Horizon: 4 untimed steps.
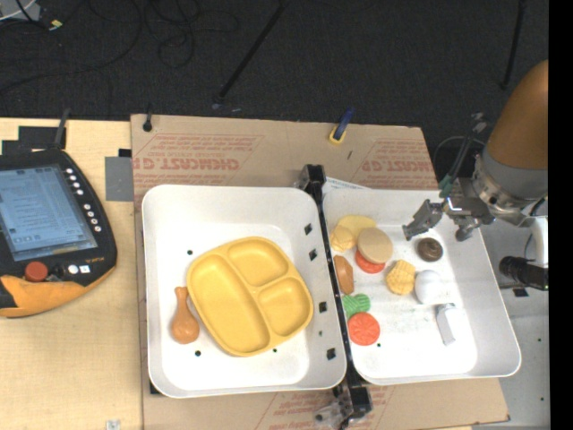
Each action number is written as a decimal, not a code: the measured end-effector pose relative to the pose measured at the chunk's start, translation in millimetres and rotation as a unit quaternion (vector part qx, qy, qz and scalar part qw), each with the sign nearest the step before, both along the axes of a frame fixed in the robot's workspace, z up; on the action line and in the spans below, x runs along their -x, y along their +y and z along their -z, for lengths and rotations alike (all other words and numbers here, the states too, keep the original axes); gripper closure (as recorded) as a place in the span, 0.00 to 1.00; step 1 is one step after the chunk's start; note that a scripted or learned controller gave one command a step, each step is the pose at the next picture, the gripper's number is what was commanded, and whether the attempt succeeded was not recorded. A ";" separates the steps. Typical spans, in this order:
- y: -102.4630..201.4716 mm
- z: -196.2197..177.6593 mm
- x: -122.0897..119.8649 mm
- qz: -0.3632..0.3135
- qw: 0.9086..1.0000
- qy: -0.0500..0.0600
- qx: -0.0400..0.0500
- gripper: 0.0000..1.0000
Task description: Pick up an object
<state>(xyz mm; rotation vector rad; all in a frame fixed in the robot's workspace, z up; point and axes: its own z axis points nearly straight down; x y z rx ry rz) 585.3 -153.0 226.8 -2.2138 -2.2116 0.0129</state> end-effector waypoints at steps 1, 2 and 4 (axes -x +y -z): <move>-0.2 -7.2 -2.5 -0.001 1.000 -0.006 0.001 0.00; 7.6 56.3 -4.3 -0.002 1.000 -0.003 0.000 0.00; 14.9 139.3 -0.7 0.001 1.000 -0.006 0.000 0.00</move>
